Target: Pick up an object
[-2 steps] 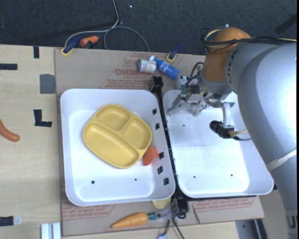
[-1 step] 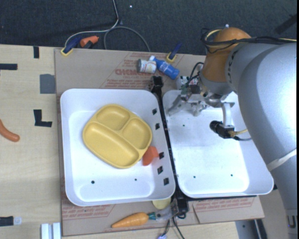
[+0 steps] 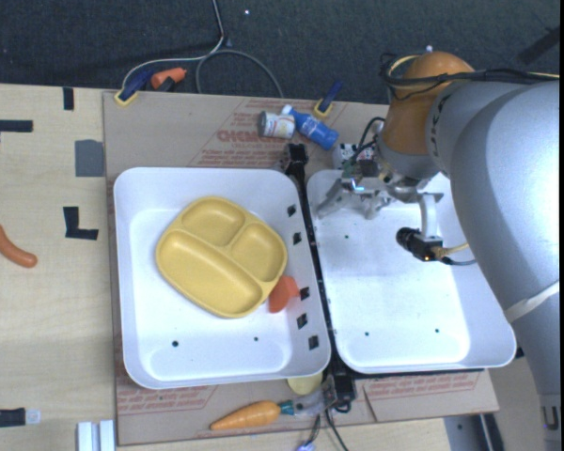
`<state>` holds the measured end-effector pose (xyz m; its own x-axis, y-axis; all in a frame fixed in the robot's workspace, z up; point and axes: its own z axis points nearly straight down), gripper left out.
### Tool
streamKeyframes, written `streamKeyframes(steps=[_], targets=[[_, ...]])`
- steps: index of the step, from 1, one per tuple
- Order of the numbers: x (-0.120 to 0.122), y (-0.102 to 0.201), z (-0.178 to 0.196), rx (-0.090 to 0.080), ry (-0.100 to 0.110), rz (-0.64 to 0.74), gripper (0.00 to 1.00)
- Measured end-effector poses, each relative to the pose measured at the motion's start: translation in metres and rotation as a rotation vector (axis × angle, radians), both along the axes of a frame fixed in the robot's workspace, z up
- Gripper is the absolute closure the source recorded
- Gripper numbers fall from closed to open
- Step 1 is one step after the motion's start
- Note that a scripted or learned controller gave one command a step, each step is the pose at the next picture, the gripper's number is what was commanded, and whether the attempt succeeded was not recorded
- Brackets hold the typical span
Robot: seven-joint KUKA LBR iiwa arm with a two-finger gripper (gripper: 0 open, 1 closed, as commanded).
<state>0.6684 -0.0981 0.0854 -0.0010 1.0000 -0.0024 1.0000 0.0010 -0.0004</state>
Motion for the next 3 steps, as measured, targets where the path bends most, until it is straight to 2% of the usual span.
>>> streamKeyframes(steps=[1, 3], targets=[[-0.0131, 0.0024, 0.0004, -0.001, -0.003, -0.001, 0.00], [-0.0149, 0.0016, 0.0005, -0.001, -0.003, 0.000, 0.00]])
